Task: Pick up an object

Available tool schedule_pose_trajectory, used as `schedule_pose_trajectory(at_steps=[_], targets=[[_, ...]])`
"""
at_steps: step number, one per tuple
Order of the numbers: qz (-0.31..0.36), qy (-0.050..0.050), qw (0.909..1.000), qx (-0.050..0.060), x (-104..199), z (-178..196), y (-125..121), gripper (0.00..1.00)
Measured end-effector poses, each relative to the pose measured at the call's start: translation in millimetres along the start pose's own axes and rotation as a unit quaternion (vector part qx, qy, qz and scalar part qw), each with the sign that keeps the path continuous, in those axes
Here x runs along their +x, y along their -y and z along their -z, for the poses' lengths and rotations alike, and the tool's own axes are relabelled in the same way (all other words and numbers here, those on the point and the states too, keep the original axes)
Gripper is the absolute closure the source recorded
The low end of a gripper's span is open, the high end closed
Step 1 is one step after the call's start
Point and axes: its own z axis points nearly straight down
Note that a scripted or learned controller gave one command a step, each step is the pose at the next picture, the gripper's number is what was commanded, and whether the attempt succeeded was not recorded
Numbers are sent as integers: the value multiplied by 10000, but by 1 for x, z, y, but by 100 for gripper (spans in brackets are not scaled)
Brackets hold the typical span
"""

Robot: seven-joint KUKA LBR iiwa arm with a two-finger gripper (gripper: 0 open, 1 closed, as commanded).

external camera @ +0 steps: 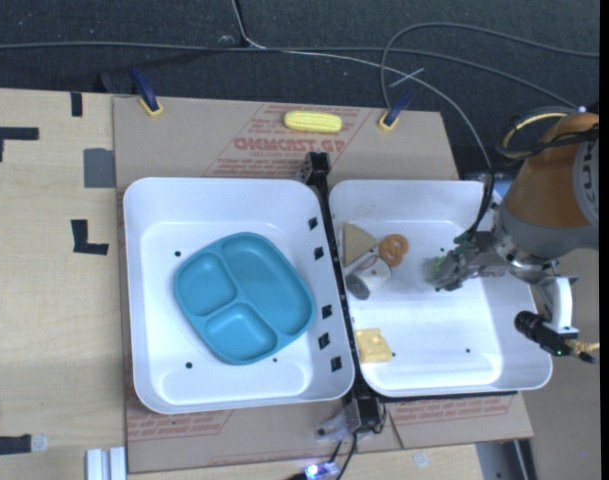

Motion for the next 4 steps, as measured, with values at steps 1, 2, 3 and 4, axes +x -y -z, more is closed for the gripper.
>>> schedule_pose_trajectory(at_steps=[1,2,3,4], targets=[[0,2,10000,-5,-5,44,-2,100],[4,5,10000,-12,-5,97,-4,100],[25,-12,10000,11,47,103,-10,100],[24,-9,10000,15,91,101,-16,100]])
